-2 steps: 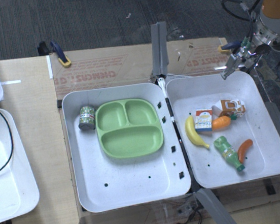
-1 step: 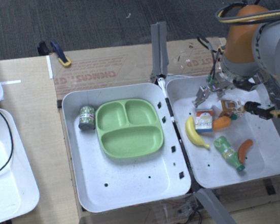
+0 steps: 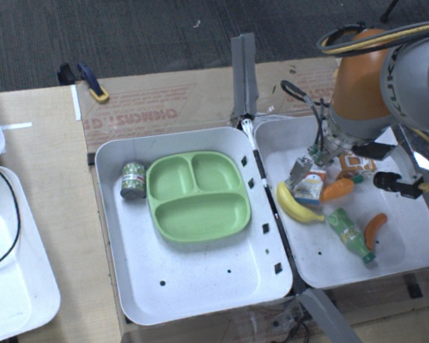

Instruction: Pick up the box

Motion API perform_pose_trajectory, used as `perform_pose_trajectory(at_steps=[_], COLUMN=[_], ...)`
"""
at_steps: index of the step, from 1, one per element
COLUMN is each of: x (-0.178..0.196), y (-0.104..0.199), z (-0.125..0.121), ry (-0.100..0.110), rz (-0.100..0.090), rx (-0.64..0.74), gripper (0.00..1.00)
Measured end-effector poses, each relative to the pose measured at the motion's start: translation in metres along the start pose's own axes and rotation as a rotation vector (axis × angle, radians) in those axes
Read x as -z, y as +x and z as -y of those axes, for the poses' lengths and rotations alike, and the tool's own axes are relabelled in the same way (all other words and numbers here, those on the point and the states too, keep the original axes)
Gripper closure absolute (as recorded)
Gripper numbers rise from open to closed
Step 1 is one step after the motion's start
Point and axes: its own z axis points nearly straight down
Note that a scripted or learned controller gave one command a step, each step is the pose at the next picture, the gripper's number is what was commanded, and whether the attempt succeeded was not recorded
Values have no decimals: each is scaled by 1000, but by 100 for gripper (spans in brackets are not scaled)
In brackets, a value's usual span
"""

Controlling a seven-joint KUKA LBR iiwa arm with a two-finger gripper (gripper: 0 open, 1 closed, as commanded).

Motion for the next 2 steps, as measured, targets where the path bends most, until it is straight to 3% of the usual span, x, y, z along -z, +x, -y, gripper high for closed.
perform_pose_trajectory(at_steps=[1,2], x=[10,10], y=[-2,-2], z=[0,0], ry=[-2,-2], rz=[1,2], rx=[-5,-5], gripper=[100,0])
